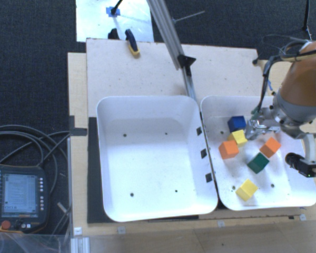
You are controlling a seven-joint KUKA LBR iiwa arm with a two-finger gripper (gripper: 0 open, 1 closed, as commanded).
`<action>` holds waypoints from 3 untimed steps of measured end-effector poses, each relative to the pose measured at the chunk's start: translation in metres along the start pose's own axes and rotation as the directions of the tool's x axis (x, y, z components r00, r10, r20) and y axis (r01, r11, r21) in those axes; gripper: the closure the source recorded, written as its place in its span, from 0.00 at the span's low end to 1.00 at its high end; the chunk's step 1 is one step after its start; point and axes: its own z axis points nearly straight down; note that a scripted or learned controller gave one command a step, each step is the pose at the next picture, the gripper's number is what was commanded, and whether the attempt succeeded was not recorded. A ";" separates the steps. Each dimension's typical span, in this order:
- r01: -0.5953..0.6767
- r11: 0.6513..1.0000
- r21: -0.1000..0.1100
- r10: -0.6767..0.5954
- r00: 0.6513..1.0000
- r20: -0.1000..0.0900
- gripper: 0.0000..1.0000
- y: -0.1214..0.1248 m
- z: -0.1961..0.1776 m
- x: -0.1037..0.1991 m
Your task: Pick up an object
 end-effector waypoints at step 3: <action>0.005 1.000 0.007 -0.005 1.000 -0.003 1.00 -0.003 -0.074 0.048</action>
